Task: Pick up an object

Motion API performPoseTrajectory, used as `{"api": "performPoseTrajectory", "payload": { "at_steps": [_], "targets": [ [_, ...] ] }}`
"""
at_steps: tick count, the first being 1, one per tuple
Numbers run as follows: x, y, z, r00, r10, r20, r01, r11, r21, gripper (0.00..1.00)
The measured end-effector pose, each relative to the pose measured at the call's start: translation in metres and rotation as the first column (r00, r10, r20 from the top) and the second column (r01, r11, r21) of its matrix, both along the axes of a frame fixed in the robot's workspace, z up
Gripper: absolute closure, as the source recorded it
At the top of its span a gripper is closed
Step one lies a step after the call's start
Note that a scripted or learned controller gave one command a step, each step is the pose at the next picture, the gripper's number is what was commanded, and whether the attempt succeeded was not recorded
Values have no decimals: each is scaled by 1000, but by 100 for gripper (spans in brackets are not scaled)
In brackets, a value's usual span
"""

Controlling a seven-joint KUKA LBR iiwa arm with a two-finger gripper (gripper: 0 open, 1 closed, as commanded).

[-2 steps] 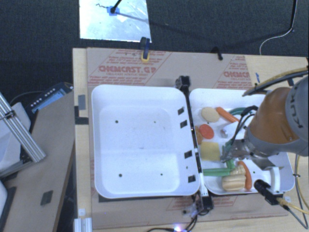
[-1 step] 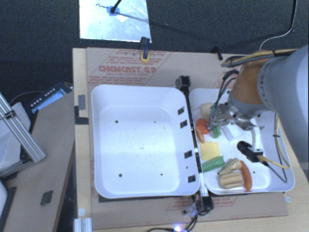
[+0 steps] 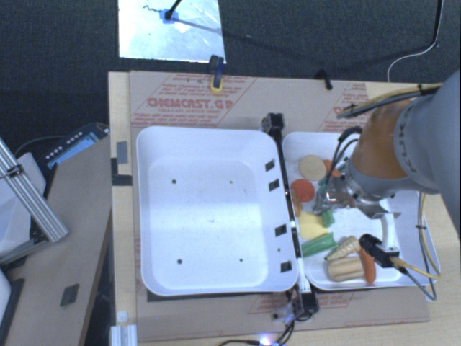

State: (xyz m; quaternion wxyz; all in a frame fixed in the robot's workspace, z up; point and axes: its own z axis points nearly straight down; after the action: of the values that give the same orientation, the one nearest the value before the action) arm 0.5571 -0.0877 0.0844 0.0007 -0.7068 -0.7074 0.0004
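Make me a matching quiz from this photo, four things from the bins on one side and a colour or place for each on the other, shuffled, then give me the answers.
Things:
1. Round flat disc
2. Round piece just below the disc
3. Long stick by the divider
4. Left bin

Descriptions:
A. Green
B. Red
C. White, on the side away from the arm
D. Tan, near the far end of the right bin

Pairs: 1-D, 2-B, 3-A, 4-C
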Motion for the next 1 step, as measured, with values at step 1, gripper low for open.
{"api": "performPoseTrajectory", "payload": {
  "at_steps": [1],
  "targets": [
    [28,61,107,1000,11,15,-11,1000,2,100]
  ]
}}
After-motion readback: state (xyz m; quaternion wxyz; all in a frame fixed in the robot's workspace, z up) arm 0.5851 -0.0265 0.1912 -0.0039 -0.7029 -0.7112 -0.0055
